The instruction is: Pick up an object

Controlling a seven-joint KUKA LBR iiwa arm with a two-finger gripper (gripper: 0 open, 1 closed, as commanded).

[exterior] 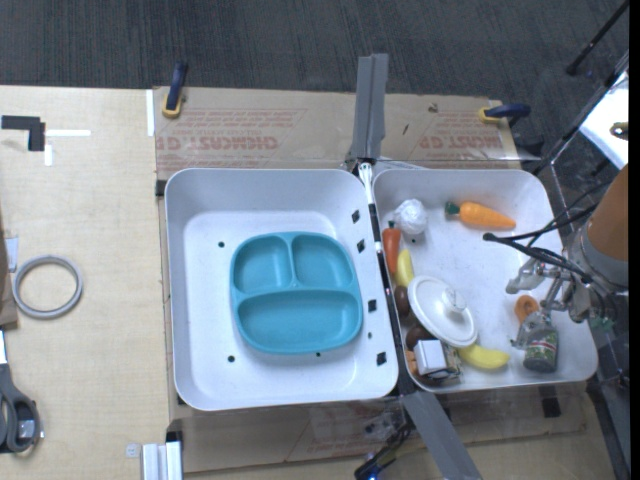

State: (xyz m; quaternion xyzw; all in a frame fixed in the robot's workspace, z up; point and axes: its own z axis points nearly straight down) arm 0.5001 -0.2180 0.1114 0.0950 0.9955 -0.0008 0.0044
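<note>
Seeing the gripper [541, 303] low over the right bin [455, 180], near its right wall toward the front corner. Can't tell from my feed whether it's spread, pressed together or pinching anything; too much cable and metal clutter there.

Just below it a small dark can [541, 352] stands by the bin's front-right corner. A small orange object [525, 307] sits just beside the pincer, partly hidden.

Further out in that bin: yellow banana [485, 357] at the front edge, white round lid [442, 311] touching it toward the middle, a small boxy item [434, 359] at the front-left corner. Along the left wall I see a red piece [391, 243], a yellow piece [404, 266] and something dark brown [401, 299]. White crumpled thing [409, 217] near the back-left, carrot [480, 215] near the back edge.

Left bin [190, 298] holds a teal divided plate [296, 292], roughly centred.

On the bench [80, 388], well apart: grey ring [45, 286] at the left edge, scissors [18, 420] at the front-left corner.
</note>
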